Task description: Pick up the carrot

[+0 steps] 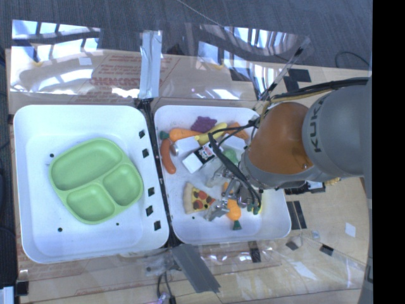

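— Where the pizza slice (197, 199) lies in the right bin (273, 223), what sits beside it?
— The carrot (235, 210), just right of the slice: small, stubby, orange, with a green tuft at its lower end.
— And the gripper (223, 202)?
— Right of the slice too, at the carrot's upper end; whether it's apart or together, I cannot tell.
— Farther out?
— A green plate (95, 180), well left of the slice.

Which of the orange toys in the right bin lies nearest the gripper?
The carrot, a small orange piece with a green end, near the front wall of the right bin, right at the gripper. The hot dog lies by the divider, farther off.
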### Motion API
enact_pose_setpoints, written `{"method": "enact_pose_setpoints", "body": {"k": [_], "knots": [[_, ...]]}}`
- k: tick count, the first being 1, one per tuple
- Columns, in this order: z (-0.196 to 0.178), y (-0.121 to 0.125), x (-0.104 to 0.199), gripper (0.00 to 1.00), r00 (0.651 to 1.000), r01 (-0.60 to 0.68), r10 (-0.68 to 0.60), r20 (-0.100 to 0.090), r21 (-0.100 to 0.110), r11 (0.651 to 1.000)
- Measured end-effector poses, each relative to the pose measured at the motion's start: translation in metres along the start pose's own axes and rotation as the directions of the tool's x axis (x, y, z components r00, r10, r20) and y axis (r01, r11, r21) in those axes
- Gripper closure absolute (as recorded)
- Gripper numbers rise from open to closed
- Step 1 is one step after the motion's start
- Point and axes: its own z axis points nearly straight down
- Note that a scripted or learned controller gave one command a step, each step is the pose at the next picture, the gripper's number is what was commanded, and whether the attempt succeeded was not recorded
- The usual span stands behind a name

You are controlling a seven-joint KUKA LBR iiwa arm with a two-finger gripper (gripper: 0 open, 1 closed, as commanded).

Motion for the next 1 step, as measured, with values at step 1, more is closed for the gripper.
{"method": "enact_pose_setpoints", "body": {"k": [1], "knots": [[-0.0103,0.0012,-0.0008,1.0,1.0,0.007,-0.007,0.001,0.0,1.0]]}}
